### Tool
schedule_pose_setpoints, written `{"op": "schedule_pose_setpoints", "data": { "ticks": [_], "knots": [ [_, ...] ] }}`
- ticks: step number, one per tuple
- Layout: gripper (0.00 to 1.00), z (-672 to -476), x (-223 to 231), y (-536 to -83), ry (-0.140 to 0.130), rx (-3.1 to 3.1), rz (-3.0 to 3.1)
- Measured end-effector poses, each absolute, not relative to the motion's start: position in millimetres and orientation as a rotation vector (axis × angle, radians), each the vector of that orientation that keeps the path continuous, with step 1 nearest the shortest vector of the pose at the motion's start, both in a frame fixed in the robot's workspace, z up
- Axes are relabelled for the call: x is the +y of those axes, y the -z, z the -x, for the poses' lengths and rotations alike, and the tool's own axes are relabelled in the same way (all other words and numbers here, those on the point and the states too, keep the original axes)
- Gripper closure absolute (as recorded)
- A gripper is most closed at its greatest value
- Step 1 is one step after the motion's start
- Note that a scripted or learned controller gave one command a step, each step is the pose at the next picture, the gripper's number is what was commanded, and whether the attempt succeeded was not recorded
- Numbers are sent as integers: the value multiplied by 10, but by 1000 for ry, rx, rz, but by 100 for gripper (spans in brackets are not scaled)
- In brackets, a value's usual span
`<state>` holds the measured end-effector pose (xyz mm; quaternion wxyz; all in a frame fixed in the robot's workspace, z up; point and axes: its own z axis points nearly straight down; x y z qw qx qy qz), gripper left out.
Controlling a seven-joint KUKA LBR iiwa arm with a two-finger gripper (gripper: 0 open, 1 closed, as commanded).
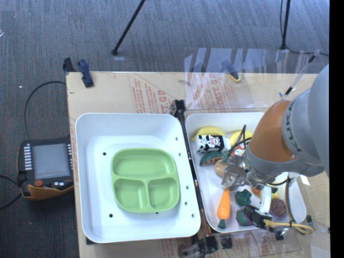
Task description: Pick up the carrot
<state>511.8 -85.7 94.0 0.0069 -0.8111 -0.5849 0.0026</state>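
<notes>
The gripper (232, 179) hangs low in the right bin (192, 123), just above the top end of the carrot (223, 205). I cannot tell whether it is open or closed, because the metal parts blur together from up here. Nothing can be seen held in it.

The carrot lies near the front of the right bin, close to its left wall. It is orange, with its thin end pointing up toward the gripper and its fat end toward the front rim.

Lots of toy food crowds around. A dark green piece (242, 196) sits just right of the carrot. Another dark green thing (246, 216) lies in front of that. A dark red round thing (278, 206) is farther right. Behind the gripper are a small black and white carton (209, 142), a yellow banana (206, 131) and a brownish lump (219, 168).

The arm (293, 138) comes in from the right and bends down over the right bin. Its orange band (271, 133) sits just above the wrist and hides much of the bin's right side.

The left bin (86, 144) holds a light green plate (145, 178) with three sections. A black control pad (47, 165) with a screen lies on the floor to the left of the bench (134, 90).
</notes>
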Motion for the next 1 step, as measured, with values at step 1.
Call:
{"op": "schedule_pose_setpoints", "data": {
  "ticks": [1],
  "knots": [
    [100,-4939,-98,-1900,8,-1858,2528]
  ]
}}
